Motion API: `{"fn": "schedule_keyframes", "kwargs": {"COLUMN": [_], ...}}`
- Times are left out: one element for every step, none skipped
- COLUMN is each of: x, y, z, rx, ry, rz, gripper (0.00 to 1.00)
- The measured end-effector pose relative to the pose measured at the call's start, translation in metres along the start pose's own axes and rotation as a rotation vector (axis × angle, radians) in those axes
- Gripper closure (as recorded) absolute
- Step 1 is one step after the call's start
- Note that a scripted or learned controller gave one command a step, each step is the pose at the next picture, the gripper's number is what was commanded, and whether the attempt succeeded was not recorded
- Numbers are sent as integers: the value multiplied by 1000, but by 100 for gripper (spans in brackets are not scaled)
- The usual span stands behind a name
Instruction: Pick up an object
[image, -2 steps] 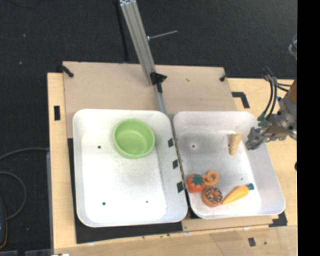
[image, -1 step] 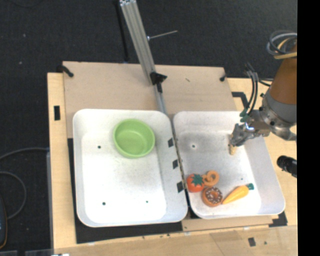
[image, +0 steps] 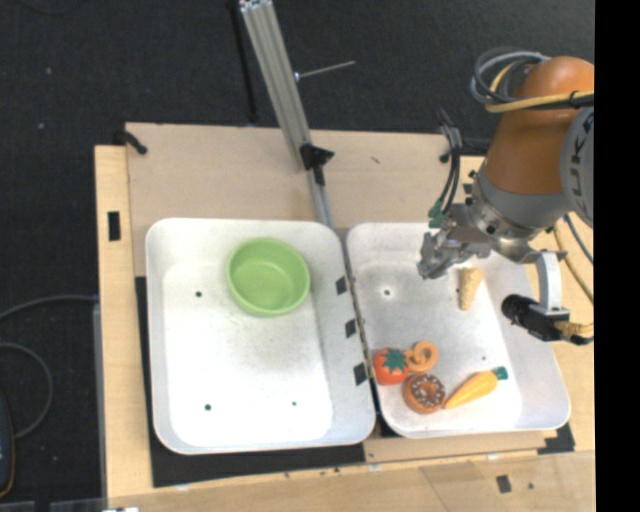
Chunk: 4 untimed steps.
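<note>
The pick looked barely begun: the gripper (image: 437, 262) hung over the upper part of the right bin (image: 530, 415), and whether its jaws were open or closed could not be told. A pale cone-shaped toy (image: 467, 288) lay just beside it. The tomato (image: 389, 366), doughnut (image: 424, 393) and carrot (image: 472, 387) (all candidates) lay near the bin's front edge, none lifted.

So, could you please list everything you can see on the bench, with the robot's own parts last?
Bins: two, white, side by side.
Bowl: one, green, left bin, far part.
Cone-like piece: one, cream, right bin, beside the gripper.
Tomato toy: one, red-orange, right bin, near-left.
Ring: one, orange, beside the tomato toy.
Doughnut: one, brown, near edge.
Carrot: one, orange, right of the doughnut.
Gripper: one, grey, over the right bin.
</note>
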<state>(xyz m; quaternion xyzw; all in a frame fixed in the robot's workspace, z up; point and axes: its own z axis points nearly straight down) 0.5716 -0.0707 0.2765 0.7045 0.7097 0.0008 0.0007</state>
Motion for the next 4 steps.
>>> {"fn": "schedule_keyframes", "kwargs": {"x": [46,91,148,143], "y": [29,48,72,71], "z": [18,34,29,29], "rx": [1,0,-1,2], "ry": [0,-1,1,-2], "rz": [1,2,0,3], "gripper": [100,100,100,0]}}
